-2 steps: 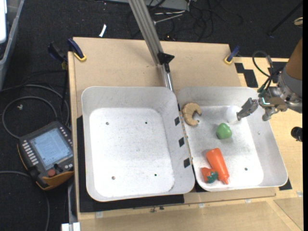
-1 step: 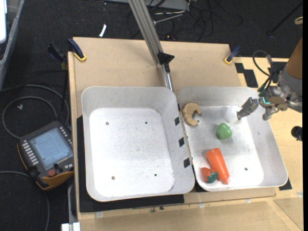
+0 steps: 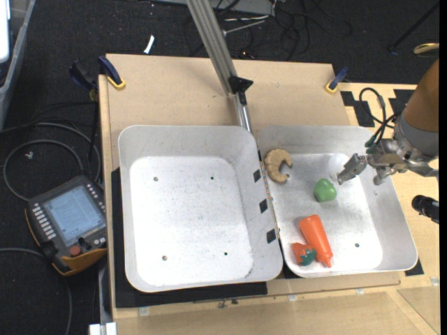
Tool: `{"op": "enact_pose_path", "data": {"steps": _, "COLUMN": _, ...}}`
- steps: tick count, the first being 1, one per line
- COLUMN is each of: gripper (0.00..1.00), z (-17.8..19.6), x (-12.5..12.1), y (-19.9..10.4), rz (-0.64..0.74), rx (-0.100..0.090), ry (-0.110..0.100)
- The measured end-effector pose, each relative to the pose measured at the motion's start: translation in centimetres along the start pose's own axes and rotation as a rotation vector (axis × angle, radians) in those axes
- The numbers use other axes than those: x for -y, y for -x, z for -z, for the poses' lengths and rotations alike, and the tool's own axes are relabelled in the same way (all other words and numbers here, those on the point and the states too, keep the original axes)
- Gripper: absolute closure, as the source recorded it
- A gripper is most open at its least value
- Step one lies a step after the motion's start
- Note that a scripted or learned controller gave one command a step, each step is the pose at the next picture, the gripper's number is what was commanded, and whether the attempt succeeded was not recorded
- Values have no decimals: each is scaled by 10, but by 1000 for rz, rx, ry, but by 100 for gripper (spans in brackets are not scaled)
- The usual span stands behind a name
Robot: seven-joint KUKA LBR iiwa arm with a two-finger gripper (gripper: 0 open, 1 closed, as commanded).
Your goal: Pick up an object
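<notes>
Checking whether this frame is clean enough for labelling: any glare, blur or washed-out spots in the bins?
Camera view: sharp overall, evenly lit, soft shadows only. The right bin has a washed-out bright patch by the gripper, just above the green object. The carrot and the croissant read clearly.

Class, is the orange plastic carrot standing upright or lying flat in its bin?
Lying flat: the orange plastic carrot rests lengthwise on the right white bin's floor.
</notes>
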State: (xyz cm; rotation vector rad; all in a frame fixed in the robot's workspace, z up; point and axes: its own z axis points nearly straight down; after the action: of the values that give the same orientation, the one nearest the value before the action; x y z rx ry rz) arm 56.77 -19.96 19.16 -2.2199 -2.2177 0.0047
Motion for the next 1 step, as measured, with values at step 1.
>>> {"op": "enact_pose_path", "data": {"steps": 1, "gripper": 0, "z": -52, "x": -9, "y": 5, "rz": 0, "rx": -1, "ry": 4}}
